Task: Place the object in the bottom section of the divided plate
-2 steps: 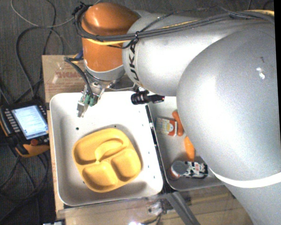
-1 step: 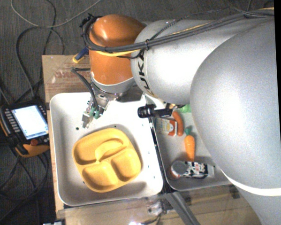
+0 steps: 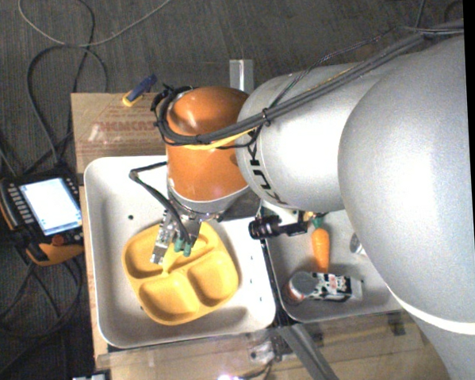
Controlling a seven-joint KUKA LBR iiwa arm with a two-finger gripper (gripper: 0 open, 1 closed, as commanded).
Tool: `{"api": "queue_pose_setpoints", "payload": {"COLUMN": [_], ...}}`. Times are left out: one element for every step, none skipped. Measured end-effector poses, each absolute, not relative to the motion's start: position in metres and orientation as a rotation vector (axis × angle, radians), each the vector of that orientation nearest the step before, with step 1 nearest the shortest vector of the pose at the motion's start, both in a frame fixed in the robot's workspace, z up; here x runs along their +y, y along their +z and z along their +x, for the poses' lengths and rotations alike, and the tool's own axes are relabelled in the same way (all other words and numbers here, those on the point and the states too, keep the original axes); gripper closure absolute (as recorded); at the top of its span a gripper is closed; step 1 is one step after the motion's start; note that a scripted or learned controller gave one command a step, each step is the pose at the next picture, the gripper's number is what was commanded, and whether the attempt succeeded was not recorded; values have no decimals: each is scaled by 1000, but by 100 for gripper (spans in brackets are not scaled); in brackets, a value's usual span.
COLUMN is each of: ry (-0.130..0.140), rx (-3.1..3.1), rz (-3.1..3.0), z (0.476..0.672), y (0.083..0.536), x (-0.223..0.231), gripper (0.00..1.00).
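Dark carpet [image 3: 213,28] strewn with cables surrounds the bench [image 3: 107,128], and a lit pendant [image 3: 48,205] sits well to the left of the plate [image 3: 219,285]. That yellow divided plate lies in the left bin [image 3: 105,232], and the gripper [image 3: 170,246] hangs low over the plate's upper-left section, under the arm's orange band. Whether the gripper is clenched, released or carrying anything cannot be told; a greenish patch shows at its tip, but it is too small to say if that is a held thing. To the right of the plate, in the right bin [image 3: 293,258], lie a carrot [image 3: 321,248] and, just below it, a dark labelled container [image 3: 322,286]; nothing lies in the plate's bottom section. My judgement is that the step in hand is the placing approach, not yet finished. If something is held, the next move calls for a short shift toward the plate's bottom section, clearing the divider ridge, then a low release; if not, a return to the things right of the plate for a pick
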State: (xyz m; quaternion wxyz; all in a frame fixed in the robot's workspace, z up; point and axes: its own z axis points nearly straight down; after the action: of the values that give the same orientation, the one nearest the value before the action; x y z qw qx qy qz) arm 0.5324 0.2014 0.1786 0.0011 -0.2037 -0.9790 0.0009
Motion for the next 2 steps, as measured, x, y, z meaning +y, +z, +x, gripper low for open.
{"api": "queue_pose_setpoints", "payload": {"ry": [-1, 0], "rx": [-3100, -3076], "rz": [-516, -644], "z": [505, 557], "y": [314, 338], "x": [168, 222], "gripper": [100, 100]}}
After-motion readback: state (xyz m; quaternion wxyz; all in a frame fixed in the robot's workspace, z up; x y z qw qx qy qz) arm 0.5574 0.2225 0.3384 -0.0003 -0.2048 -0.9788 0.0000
